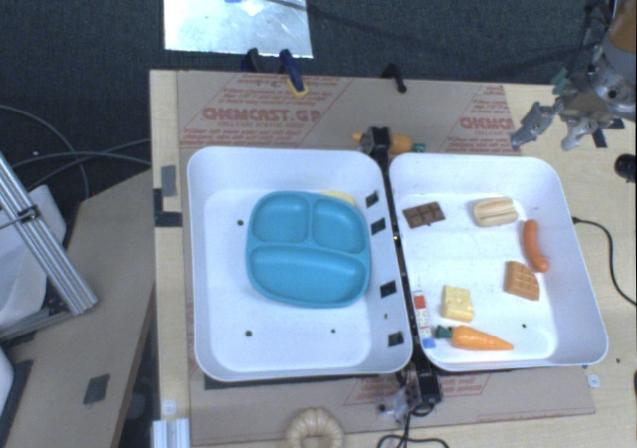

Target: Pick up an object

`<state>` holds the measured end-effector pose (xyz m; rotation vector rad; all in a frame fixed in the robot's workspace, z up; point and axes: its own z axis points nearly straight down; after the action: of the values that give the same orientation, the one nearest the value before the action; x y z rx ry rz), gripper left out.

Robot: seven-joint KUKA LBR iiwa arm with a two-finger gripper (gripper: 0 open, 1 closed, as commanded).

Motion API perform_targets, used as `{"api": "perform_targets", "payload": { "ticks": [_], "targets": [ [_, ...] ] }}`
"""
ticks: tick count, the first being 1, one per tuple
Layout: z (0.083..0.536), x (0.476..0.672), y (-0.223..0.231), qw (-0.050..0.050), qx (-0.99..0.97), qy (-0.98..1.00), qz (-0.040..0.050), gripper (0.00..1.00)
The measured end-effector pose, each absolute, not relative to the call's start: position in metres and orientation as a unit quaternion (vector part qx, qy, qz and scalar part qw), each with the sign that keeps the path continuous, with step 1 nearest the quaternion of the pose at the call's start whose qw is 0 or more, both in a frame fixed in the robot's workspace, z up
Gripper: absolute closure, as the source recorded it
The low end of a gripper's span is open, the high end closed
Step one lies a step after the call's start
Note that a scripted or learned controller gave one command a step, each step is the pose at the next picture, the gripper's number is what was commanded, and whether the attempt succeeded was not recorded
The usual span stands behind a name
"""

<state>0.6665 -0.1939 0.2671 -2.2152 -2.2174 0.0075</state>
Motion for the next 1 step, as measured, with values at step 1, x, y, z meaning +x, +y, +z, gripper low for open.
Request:
{"api": "perform_targets", "payload": {
  "ticks": [1],
  "targets": [
    [0.2744, 0.6686, -0.1933, -0.001, -0.706, -0.708, -0.0007, 0.0]
  ]
}}
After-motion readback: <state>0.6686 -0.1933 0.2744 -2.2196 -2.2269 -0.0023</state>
